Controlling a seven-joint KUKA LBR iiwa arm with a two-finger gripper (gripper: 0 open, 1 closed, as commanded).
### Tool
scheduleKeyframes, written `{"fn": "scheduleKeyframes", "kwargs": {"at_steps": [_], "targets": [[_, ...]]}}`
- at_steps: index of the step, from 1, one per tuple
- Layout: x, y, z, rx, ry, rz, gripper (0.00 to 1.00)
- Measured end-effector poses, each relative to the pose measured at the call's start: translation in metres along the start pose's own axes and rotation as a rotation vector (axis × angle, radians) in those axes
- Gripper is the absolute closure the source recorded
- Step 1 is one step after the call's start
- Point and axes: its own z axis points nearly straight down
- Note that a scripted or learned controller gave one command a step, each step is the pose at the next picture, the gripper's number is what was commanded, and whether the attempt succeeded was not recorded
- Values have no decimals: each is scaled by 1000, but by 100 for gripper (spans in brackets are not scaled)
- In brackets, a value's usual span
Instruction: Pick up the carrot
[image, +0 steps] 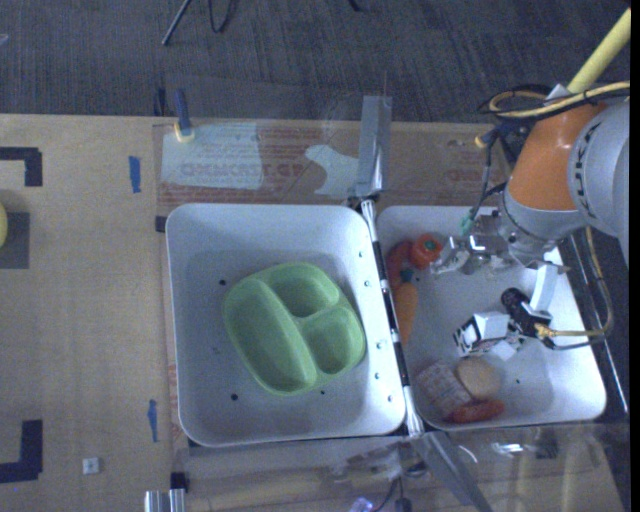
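Near end of right bin (562, 385): bun (478, 377) | carrot (405, 308) lies along that bin's left wall — I judge it stiff, light, smooth; I'd pinch across its thick middle | gripper (462, 258) hovers right of it — claw state I cannot tell

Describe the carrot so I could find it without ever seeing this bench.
Look in the white bin on the view's right. Against its left wall lies the carrot. It is the one long, thin orange piece; the red pieces above it are rounder, and the round piece below is tan.
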Motion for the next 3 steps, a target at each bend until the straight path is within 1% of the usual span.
{"fn": "scheduleKeyframes", "kwargs": {"at_steps": [1,2,3], "targets": [[30,-1,29,-3,0,248,0],[-31,-82,25,2,2,192,0],[-31,-82,15,-1,2,195,100]]}}
